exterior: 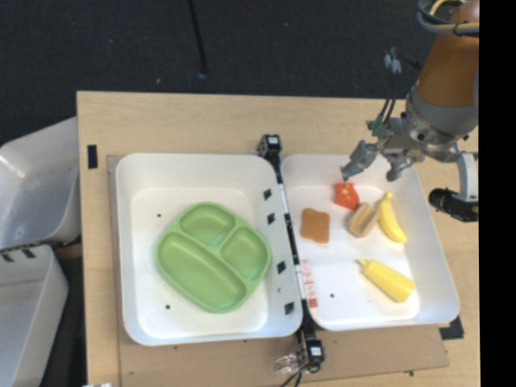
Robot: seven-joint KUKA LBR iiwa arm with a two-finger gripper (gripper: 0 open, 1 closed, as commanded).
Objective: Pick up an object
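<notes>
At the left of the frame the left bin holds a green divided plate, smooth moulded plastic with three rounded compartments; it lies flat and well apart from the arm. A black hinge strip runs between the two bins on the wooden surface.

In the right bin lie the candidates for picking: a flat brown toast-like piece, matte and nearly square; a small red block above it; a hot dog toy touching a curved glossy banana; and a yellow bottle-shaped toy lower down, alone.

The end effector hovers at the upper edge of the right bin, just above the red block; its two fingers stand spread apart with nothing between them.

The risks, as I judge: the red block is small and smooth, so it may slip or be pushed aside if the fingers descend off centre; the banana and the hot dog touch each other, so a grasp there may catch both or roll one away; the toast is flat and hard to get under.
</notes>
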